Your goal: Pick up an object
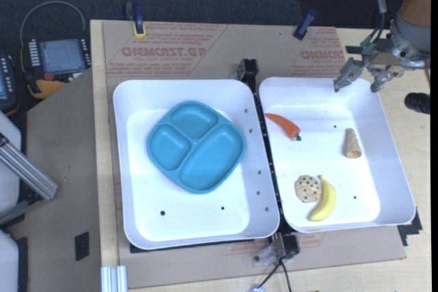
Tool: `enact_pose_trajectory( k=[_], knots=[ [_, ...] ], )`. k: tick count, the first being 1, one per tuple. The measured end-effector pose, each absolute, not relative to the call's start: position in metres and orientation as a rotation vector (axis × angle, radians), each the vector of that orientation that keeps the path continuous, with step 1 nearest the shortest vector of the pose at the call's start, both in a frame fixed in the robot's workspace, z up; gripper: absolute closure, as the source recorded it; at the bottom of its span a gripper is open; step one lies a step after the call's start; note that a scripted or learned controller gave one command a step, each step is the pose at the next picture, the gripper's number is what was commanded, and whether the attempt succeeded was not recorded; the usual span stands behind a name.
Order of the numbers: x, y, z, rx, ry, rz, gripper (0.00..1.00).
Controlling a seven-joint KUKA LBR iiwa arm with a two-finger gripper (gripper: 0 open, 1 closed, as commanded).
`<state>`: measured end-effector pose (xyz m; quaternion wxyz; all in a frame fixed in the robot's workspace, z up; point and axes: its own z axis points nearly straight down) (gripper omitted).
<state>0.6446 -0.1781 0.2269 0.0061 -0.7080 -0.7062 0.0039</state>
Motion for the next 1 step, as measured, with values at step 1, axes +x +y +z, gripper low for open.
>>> enact_pose_trajectory(
  k=[1],
  knots=[
    [0.6474,-0.1776,0.2348,-2.221,-2.221,0.001,0.0]
  ],
)
